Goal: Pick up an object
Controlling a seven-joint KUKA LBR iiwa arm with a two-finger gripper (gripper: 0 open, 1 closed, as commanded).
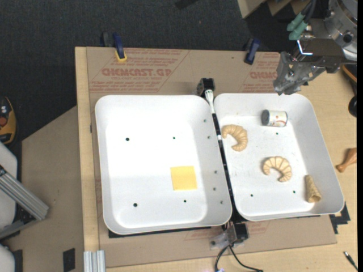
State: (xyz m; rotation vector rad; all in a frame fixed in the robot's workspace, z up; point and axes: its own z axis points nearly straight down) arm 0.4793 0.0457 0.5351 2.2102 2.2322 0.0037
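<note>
**Gripper above the right bin's far corner, nothing held**

Nearest the camera, a yellow square slice point(184, 178) lies flat in the left bin point(113, 152). In the right bin point(323, 152), a small cone-shaped pastry point(312, 188) rests by the near right rim, one croissant point(277, 168) just left of it, a second croissant point(236, 136) near the dividing edge. Farther back lies a small white cylinder point(274, 118) on its side. Beyond it, the gripper point(288, 84) hangs over the far rim, nothing between its fingers; whether they are spread or together I cannot tell.

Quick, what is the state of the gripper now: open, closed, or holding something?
Gripper: cannot be told; it hangs above the far edge of the right bin, with nothing seen between its tips.
</note>
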